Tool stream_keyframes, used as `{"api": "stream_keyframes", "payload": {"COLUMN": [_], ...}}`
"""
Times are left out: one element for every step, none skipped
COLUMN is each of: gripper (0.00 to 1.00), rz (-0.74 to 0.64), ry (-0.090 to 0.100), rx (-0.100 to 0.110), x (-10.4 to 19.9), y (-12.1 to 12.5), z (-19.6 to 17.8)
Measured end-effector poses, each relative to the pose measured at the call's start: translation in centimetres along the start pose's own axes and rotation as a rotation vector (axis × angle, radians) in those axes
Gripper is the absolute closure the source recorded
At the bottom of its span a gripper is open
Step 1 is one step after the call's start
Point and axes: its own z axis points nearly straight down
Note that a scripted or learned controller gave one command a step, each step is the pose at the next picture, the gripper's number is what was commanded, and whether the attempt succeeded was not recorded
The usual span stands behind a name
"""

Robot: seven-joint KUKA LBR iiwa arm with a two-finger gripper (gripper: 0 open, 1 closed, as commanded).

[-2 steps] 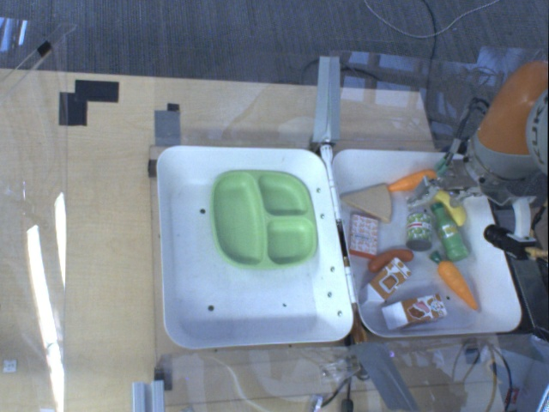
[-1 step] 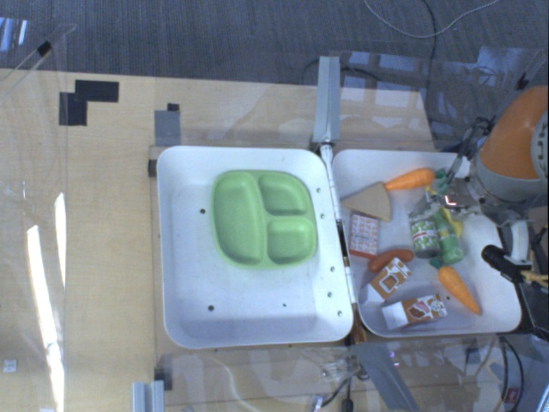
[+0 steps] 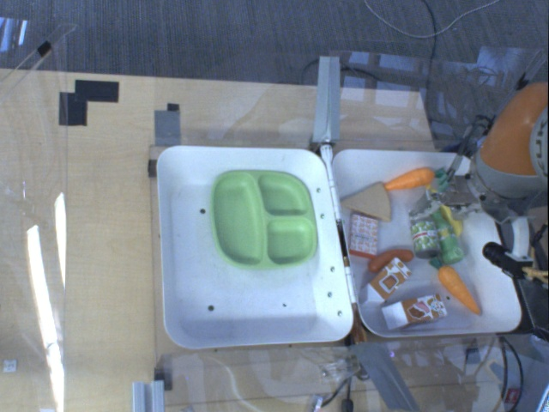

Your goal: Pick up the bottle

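1. Nearest, at the bottom of the right bin (image 3: 513, 320), a small carton (image 3: 415, 311) lies on its side, with a second little carton (image 3: 391, 278) just above it and a carrot (image 3: 458, 289) to its right.
2. A sausage (image 3: 391, 259) lies beside a red-and-white packet (image 3: 364, 234) near the divider.
3. The bottle (image 3: 425, 235), clear with a green label, sits mid-right in the right bin, touching green and yellow toys (image 3: 449, 237).
4. The hand (image 3: 443, 194) hangs just above the bottle; whether it is released or clenched cannot be told, and nothing is seen between its fingers.
5. A tan wedge of toast (image 3: 370, 201) and another carrot (image 3: 410, 179) lie in the upper part of that bin.
6. The left bin (image 3: 184, 307) holds a green divided plate (image 3: 262, 218).
7. The grey arm (image 3: 519, 148) with its orange band enters at the right edge, over the wooden desk (image 3: 86, 256).
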Motion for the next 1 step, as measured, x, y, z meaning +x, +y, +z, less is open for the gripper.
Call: {"api": "stream_keyframes", "payload": {"gripper": [0.0], "rz": [-0.018], "ry": [-0.003], "rx": [-0.006], "x": [0.05], "y": [-1.61], "z": [-0.03]}}
